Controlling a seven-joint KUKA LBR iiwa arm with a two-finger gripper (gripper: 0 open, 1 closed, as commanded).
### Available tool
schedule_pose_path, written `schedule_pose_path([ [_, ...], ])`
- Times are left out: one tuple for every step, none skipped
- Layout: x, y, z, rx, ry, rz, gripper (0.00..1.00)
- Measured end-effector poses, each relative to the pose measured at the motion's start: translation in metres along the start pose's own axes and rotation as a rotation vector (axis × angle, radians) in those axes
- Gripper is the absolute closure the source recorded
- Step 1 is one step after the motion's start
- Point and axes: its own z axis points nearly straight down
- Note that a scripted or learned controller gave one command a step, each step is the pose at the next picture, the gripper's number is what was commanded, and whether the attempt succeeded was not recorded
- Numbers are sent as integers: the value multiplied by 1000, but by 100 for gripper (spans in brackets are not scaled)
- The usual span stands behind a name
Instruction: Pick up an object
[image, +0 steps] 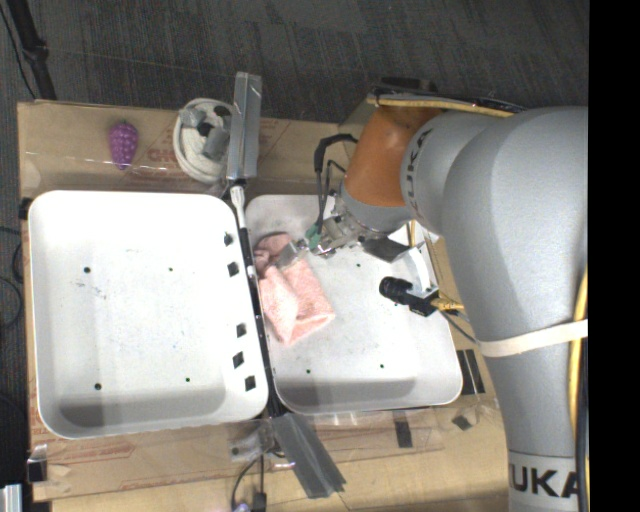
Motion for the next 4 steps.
schedule_pose_path([
  [21,-52,6,-2,0,0,0],
  [21,-52,-4,-2,2,-3,100],
  [21,-52,-5,-2,1,-3,0],
  [27,-41,6,-3,-2,9,0],
])
